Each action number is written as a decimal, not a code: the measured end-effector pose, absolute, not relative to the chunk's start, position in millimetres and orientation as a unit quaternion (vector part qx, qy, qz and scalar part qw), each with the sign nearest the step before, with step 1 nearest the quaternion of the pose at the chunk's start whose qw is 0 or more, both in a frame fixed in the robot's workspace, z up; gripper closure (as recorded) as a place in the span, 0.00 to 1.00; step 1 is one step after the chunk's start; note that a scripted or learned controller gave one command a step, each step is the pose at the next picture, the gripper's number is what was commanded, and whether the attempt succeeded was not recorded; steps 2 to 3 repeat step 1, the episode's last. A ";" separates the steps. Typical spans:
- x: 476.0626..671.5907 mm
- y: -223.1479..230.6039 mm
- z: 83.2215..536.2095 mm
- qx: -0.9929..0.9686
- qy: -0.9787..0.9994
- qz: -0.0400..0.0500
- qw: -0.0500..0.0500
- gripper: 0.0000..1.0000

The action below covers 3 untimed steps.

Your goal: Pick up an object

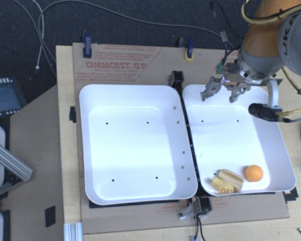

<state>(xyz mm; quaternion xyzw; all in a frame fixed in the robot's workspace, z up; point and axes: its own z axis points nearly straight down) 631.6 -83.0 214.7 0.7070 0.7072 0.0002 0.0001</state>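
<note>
hovering over the far edge of the right bin, the tool hangs with its two fingers spread wide and nothing between them. it belongs to a grey arm with an orange band that reaches in from the right.

the things to pick lie well apart from the tool, at the near end of that same bin: an orange ball and, just beside it to the left, a tan block with a yellow ridged piece touching its near side.

what could go wrong, as a judgement: the three sit crowded against the bin's near wall, so a finger coming down may strike the rim or land on two things at once. the ball looks round and smooth and may roll or squirt out as the fingers close.

around it: the left bin sits beside the right one on a brown board on the desk. a black cylinder juts over the right bin's right rim, and cables trail behind. nothing lies between the tool and the objects.
</note>
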 end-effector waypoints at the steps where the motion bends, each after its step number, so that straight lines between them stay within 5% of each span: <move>1: 579.1 34.4 220.4 0.704 0.711 0.001 -0.001 0.00; 3: 579.1 34.4 220.4 0.704 0.711 0.001 -0.001 0.00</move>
